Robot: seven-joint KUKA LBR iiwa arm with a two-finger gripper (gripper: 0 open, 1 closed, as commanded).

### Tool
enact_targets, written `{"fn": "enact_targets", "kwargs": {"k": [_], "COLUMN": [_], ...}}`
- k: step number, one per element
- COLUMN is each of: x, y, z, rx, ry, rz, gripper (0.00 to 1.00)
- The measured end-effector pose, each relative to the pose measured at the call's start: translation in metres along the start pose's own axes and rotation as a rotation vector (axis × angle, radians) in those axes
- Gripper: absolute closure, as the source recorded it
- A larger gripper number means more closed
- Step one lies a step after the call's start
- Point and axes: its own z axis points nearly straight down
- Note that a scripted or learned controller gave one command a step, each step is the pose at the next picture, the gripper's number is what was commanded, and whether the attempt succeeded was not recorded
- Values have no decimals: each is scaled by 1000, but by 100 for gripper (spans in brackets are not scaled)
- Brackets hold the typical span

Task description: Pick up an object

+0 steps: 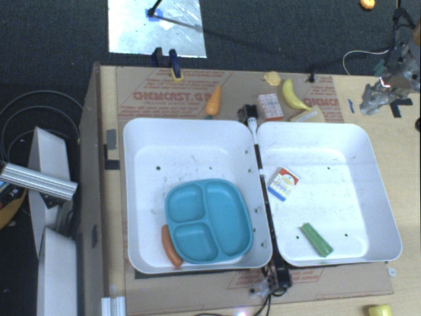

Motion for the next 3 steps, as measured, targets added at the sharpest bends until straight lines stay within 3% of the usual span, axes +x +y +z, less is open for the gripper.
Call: {"fn": "enact_targets", "kwargs": {"k": [1, 2, 3], "x": [0, 1, 1], "y": [-13, 1, 1], "z": [-42, -10, -9], "rx": [-5, -2, -2], "ry": [0, -1, -1], "rz": [-1, -5, -4], "gripper": [100, 100, 100]}}
